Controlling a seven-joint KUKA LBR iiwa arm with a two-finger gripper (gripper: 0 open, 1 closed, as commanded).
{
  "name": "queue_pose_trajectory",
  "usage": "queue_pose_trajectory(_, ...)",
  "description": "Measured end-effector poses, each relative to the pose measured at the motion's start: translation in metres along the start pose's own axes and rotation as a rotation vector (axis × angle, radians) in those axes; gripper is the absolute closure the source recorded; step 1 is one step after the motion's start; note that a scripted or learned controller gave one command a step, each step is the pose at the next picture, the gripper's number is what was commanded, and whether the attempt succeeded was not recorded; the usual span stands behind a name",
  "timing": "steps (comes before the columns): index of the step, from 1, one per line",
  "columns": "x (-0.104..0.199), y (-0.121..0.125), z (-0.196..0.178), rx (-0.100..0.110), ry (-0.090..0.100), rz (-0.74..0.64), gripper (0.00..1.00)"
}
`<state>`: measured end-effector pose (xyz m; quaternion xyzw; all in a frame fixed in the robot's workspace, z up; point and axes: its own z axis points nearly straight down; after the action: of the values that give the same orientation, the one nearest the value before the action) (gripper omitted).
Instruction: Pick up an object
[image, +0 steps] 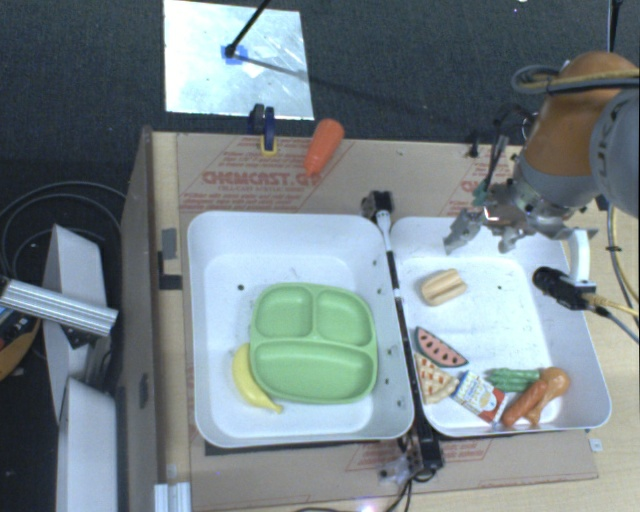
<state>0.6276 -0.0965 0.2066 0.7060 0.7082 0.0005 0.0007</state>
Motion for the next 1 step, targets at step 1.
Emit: queue_pose_trajectory(1,0.0113,-0.0026,0.0838,0.003,0.001,-0.002,0.00)
